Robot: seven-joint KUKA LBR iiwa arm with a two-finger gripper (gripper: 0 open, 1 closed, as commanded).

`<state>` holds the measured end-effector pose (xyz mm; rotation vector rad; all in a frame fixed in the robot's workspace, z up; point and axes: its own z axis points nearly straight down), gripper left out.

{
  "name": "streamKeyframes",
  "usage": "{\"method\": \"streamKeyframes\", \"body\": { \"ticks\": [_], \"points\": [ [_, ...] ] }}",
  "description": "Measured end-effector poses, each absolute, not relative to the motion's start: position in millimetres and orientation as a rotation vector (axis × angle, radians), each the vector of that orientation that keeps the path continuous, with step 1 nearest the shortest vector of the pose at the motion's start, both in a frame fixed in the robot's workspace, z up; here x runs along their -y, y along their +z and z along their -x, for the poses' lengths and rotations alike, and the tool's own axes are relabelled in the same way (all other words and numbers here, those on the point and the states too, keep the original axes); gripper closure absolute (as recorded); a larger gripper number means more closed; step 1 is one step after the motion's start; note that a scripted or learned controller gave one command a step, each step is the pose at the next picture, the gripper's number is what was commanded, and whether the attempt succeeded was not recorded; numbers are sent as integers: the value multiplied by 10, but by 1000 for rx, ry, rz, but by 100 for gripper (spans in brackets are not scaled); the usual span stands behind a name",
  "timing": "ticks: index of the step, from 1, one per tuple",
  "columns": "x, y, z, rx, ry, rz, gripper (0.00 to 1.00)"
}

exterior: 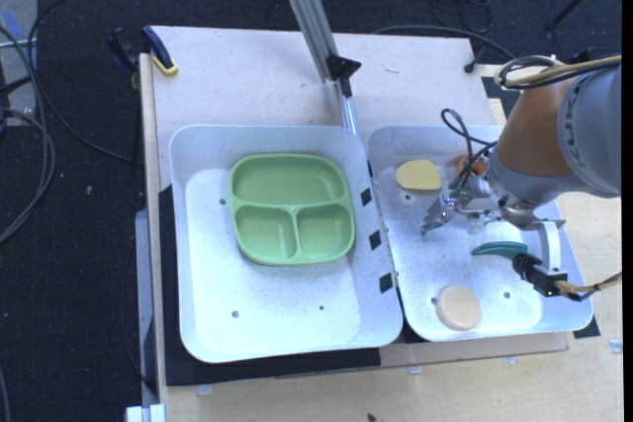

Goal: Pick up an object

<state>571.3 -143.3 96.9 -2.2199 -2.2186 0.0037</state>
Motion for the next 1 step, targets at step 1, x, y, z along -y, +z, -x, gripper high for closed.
{"method": "streamKeyframes", "body": {
  "ticks": [1],
  "points": [
    [1436, 1099, -5723, 2221, 0, 2223, 100]
  ]
}}
